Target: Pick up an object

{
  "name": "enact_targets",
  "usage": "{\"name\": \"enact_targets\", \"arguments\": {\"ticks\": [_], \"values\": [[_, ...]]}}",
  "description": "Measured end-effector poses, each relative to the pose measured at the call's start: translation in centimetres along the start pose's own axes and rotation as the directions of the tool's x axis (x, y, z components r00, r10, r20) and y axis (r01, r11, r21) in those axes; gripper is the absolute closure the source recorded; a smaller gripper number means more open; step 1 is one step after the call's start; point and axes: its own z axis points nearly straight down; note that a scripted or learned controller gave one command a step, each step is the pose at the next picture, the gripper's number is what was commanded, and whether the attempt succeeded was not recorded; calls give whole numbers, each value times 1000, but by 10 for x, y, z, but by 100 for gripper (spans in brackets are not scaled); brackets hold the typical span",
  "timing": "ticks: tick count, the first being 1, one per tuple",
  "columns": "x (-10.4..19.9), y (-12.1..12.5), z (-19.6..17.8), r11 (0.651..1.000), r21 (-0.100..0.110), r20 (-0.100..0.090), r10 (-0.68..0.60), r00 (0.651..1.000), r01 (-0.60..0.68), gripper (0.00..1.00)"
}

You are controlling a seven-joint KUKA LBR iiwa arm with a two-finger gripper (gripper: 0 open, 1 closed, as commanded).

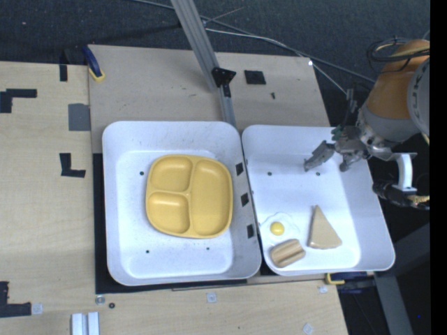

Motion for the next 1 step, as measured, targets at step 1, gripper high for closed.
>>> {"name": "enact_targets", "arguments": {"ticks": [1], "values": [[10, -6, 53, 1000, 1, -1, -1, 1000, 1, 0]]}}
